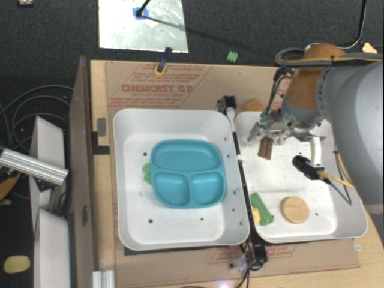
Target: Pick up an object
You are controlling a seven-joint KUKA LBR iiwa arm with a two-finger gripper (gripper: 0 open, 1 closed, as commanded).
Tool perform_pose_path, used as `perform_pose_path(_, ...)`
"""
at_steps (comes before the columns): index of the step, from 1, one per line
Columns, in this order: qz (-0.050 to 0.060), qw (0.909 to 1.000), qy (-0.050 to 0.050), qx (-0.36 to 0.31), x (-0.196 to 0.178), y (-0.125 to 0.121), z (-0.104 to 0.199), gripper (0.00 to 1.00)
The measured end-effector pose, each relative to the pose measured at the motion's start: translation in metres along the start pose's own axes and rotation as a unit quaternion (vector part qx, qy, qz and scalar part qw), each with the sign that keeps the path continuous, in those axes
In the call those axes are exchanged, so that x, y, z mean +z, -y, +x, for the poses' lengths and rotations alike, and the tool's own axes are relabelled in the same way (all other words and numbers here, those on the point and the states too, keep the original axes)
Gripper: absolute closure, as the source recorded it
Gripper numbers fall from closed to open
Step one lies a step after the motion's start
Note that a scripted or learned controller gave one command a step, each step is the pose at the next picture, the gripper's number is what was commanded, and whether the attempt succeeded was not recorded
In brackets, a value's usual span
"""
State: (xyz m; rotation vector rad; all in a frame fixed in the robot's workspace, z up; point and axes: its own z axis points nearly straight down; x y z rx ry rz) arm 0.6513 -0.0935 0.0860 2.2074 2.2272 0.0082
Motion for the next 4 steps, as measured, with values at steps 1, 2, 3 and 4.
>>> perform_pose_path(1,0.001,1.0,0.0,0.002,0.0,-0.007,-0.008,0.0)
perform_pose_path(2,0.003,1.0,0.0,0.004,0.001,-0.002,-0.014,0.0)
perform_pose_path(3,0.001,1.0,0.001,0.002,-0.01,-0.004,-0.014,1.0)
perform_pose_path(4,0.001,1.0,-0.001,0.001,-0.105,0.051,0.025,1.0)
